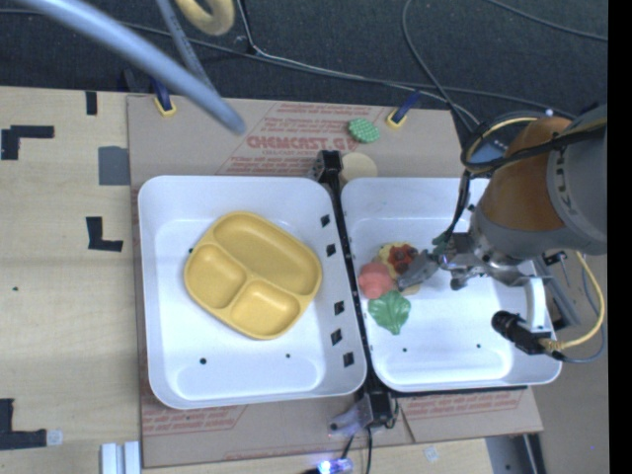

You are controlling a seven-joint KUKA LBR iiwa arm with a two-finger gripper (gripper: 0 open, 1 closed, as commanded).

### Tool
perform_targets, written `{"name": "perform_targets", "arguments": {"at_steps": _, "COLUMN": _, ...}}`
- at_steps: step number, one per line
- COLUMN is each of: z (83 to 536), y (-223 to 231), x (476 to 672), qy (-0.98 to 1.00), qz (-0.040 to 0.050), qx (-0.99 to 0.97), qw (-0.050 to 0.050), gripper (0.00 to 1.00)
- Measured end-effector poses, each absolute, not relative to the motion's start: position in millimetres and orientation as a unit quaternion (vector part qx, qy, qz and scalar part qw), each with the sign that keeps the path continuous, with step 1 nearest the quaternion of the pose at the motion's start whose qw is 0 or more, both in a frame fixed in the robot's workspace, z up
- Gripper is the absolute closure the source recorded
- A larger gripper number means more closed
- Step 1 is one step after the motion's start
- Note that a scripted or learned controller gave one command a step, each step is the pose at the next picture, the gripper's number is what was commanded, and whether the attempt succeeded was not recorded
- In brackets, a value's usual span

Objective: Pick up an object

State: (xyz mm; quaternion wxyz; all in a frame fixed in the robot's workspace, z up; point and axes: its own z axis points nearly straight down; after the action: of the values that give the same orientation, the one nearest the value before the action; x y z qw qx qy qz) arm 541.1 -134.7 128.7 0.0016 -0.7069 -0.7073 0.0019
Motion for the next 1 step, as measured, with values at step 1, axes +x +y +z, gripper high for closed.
{"name": "perform_targets", "arguments": {"at_steps": 1, "z": 85.7, "y": -136.3, "x": 542.3, "qy": -0.706, "qz": 0.0, "qx": -0.708, "qw": -0.002, "gripper": 0.0}}
